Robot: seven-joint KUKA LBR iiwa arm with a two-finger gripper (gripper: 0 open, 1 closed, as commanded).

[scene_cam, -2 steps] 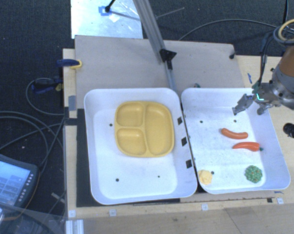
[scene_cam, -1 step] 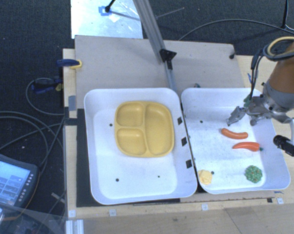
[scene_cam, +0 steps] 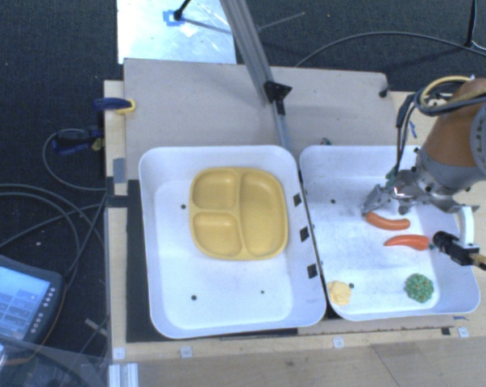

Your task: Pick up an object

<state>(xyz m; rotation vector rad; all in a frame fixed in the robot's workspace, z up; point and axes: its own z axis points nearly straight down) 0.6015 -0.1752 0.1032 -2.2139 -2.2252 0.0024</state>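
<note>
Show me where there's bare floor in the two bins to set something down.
Left bin: a strip left of and below the yellow plate. Right bin: the patch between its left wall and the sausages. Crowded on the right around the tool, broccoli and yellow piece.

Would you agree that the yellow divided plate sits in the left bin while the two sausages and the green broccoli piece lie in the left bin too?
Not quite: the camera view shows the yellow divided plate in the left bin, but the two sausages and the green broccoli piece lie in the right bin.
</note>
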